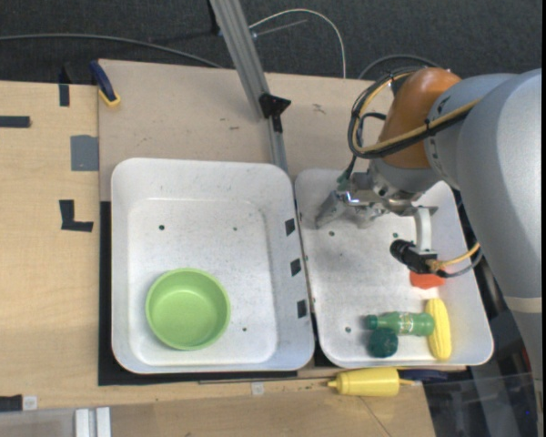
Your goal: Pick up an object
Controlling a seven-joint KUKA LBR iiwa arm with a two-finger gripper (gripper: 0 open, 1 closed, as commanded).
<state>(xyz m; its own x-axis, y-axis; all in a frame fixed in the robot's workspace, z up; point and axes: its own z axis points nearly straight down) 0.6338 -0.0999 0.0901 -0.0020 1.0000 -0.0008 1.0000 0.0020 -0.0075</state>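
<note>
Objects: green bottle and yellow corn-like piece touching, near front-right corner of right bin; small red piece just behind.
Gripper: low over right bin's rear-left area, well apart from objects; nothing between fingers; spread cannot be told.
Left bin: green bowl, front-left.
Edges: yellow bottle on bench, outside right bin's front rim.
Open room: right bin's left half.

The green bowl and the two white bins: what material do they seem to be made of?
Green bowl: probably plastic, since its color is uniform and its surface has a soft, matte sheen. White bins: likely thin molded plastic, given their rounded corners and smooth rims; the surface is scuffed and speckled.
</note>
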